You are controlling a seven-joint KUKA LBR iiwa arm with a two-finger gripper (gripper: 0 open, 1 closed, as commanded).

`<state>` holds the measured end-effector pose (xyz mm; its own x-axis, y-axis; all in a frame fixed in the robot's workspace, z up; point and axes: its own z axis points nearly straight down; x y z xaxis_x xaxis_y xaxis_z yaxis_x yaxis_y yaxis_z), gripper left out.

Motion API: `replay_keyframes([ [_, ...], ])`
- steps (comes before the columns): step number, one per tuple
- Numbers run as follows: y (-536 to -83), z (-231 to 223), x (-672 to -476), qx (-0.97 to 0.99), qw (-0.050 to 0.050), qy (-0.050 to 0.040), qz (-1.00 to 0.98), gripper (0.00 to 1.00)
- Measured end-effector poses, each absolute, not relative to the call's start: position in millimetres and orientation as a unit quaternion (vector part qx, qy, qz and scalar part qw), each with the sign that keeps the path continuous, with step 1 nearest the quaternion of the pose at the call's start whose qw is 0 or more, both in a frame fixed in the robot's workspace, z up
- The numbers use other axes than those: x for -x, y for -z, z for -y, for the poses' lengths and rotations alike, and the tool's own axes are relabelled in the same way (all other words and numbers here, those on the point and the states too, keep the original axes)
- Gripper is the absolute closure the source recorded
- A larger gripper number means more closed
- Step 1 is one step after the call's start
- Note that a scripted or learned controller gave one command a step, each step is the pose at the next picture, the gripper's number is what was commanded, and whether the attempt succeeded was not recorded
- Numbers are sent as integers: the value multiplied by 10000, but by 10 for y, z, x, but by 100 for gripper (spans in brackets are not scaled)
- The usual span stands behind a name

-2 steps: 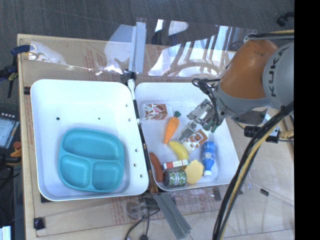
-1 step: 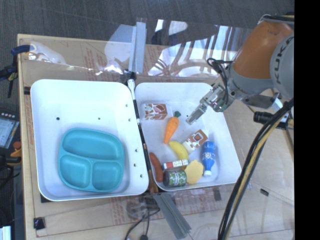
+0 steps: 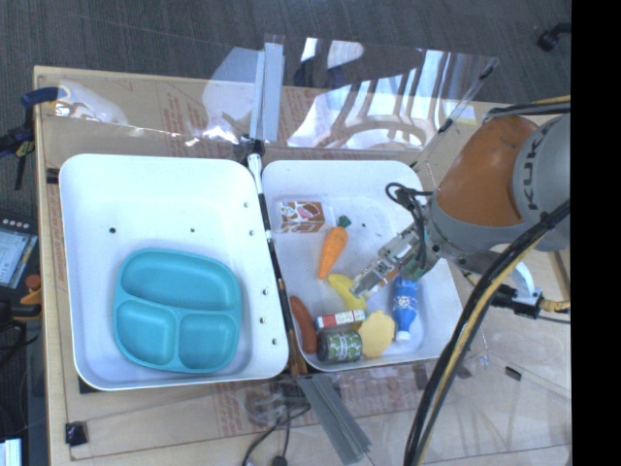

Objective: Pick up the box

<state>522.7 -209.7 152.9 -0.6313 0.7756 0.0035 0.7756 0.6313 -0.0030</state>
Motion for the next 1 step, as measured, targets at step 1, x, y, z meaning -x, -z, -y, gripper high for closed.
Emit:
replay_keyframes([
  [1,-1640,1943,-6188,4469,1,-3,8946,0],
])
